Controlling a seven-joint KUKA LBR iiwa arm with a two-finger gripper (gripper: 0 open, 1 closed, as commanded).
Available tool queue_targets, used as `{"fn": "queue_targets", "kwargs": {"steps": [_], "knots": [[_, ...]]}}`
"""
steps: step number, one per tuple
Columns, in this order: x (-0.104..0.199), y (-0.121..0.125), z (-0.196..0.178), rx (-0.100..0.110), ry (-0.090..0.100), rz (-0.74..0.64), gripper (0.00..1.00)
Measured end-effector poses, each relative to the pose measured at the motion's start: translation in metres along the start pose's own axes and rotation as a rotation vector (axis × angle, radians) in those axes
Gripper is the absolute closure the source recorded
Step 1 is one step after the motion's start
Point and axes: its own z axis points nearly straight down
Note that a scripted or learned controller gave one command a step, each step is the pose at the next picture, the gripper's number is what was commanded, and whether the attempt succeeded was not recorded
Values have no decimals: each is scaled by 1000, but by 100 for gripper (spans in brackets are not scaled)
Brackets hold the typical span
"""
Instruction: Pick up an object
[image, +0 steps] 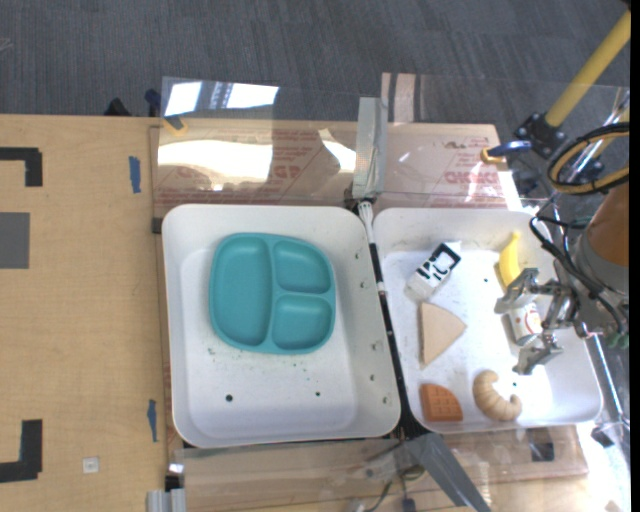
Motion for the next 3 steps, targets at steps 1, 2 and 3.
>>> {"fn": "queue_targets", "kwargs": {"steps": [1,2,3], "knots": [[19,-50,98,4,-9,57,0],[21,65,93,-3,4,354,0],[20,64,83,0,-2,355,100]]}}
